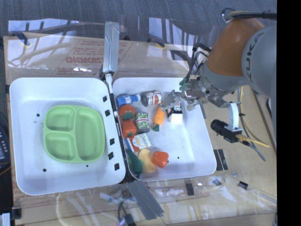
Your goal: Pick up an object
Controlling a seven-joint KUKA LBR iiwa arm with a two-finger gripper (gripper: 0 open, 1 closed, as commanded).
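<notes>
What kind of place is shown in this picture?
Probably a robotics lab test bench: a robot arm reaches over two white bins, one holding a green plate, the other toy food. Carpet and taped cardboard surround them.

The objects lie in a loose heap left of and below the claw [175, 100]. Nearest, just left of it, lies a small can [151, 98] on its side, and an orange carrot [159, 116] just below. Farther left sit a blue bottle [127, 99] and a tomato [126, 111]. Well below lie a red pepper [160, 159] and a yellow fruit [146, 160], touching.
</notes>
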